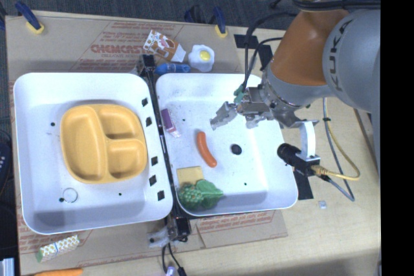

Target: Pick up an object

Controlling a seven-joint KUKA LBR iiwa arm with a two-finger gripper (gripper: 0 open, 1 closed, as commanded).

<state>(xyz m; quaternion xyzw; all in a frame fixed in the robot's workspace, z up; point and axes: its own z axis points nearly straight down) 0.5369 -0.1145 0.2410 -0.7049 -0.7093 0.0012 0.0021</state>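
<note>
Lying in the right bin, the orange sausage runs near-far; jaws' state unclear.

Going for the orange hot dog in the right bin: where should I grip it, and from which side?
Grip the hot dog at its middle, straight down from above, fingers closing across its narrow width. It lies flat and slanted on open bin floor, apart from the cheese slice below. The end effector hovers up-right of it.
</note>
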